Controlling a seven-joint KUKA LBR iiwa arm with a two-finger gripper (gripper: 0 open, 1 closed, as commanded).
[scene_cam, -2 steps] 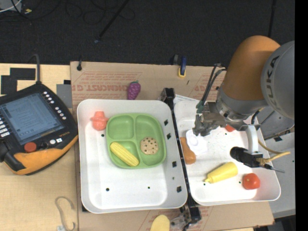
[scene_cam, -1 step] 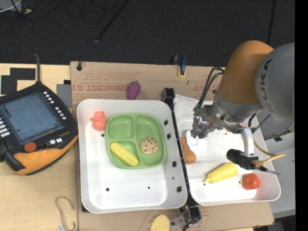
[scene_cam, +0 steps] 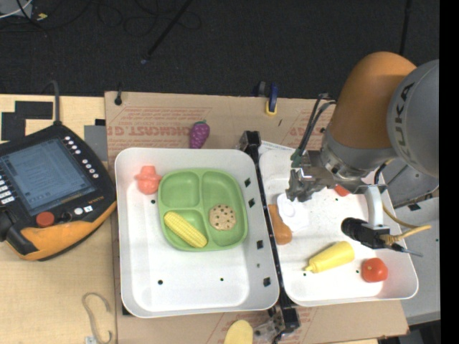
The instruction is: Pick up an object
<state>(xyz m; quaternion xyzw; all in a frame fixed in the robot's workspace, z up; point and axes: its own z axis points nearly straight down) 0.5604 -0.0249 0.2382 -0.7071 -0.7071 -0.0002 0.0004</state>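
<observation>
A: The gripper (scene_cam: 297, 192) is low in the right bin (scene_cam: 401, 289), right over a white object (scene_cam: 288, 210) by the left wall.

B: Open or closed?

A: Can't tell from this angle; the wrist hides it. An orange piece (scene_cam: 280, 229) lies just below, a yellow bottle (scene_cam: 331, 256) and a tomato (scene_cam: 374, 269) nearer the front.

B: And the left bin (scene_cam: 186, 292)?

A: 1 green plate (scene_cam: 172, 192) with corn (scene_cam: 185, 228) and a cookie (scene_cam: 223, 217)
</observation>
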